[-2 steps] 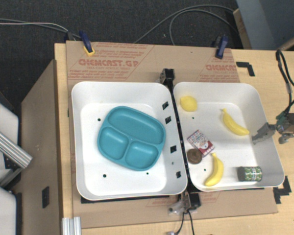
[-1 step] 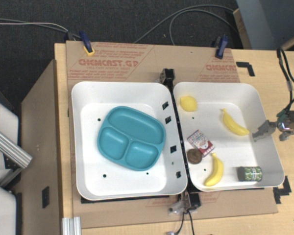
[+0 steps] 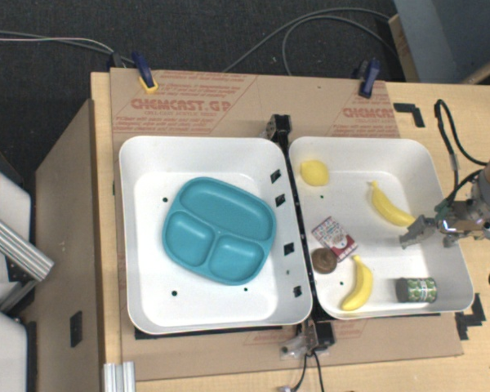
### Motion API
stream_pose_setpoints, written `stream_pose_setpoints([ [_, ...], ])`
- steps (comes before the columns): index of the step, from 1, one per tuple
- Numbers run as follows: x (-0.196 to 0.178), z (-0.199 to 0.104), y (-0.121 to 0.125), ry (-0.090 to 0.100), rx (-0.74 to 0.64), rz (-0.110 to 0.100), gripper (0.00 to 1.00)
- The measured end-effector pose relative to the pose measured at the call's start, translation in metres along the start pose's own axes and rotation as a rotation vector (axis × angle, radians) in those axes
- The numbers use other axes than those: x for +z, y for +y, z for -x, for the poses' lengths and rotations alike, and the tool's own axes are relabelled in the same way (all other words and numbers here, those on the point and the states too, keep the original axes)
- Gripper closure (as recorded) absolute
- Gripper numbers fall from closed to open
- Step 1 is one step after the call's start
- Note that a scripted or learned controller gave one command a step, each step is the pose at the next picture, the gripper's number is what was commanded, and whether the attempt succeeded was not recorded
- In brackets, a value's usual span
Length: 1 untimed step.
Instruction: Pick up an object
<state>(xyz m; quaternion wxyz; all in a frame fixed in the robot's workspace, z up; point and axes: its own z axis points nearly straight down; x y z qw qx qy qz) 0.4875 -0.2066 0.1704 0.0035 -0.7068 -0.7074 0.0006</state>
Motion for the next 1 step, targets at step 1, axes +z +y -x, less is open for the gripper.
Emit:
stream_pose_setpoints([
  [1, 0.0629, -0.0026, -0.0049, 0.001, 0.001, -0.002, 0.00],
])
